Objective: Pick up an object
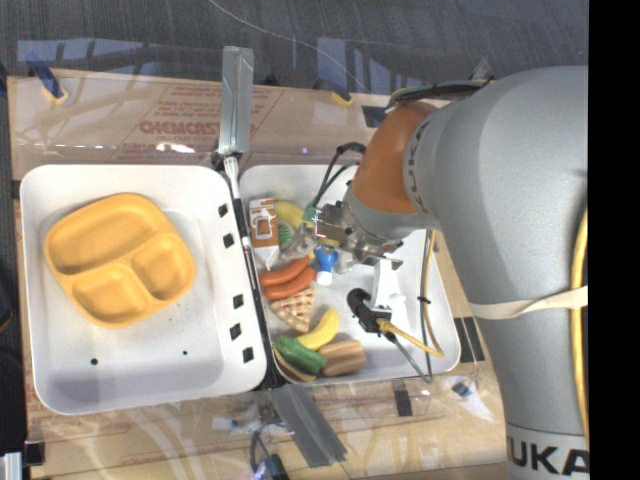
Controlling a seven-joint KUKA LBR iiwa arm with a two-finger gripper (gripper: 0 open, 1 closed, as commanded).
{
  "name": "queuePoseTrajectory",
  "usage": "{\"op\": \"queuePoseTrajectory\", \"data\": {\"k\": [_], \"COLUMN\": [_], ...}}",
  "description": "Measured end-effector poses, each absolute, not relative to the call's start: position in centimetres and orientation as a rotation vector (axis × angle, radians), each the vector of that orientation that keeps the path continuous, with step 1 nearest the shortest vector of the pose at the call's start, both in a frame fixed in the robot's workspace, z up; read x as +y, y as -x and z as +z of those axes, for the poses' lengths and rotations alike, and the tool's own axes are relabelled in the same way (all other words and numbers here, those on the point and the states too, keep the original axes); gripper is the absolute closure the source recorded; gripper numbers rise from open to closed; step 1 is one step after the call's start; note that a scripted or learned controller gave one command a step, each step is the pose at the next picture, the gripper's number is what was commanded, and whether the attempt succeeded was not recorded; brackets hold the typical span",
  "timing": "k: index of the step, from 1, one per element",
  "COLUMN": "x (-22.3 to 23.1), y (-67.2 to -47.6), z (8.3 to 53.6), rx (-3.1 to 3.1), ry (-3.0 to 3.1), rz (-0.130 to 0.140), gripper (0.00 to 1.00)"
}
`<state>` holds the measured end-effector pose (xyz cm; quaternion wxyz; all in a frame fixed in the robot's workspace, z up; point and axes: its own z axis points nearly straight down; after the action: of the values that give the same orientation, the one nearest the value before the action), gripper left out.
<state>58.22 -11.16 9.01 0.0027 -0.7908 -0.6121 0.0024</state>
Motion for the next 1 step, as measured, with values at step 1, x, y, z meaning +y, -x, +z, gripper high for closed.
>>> {"op": "queuePoseTrajectory", "data": {"k": [1], "x": [-10.89], "y": [-56.81], "z": [18.55], "rx": [-2.242], "ry": [2.204], "rz": [-0.003], "gripper": [0.0]}}
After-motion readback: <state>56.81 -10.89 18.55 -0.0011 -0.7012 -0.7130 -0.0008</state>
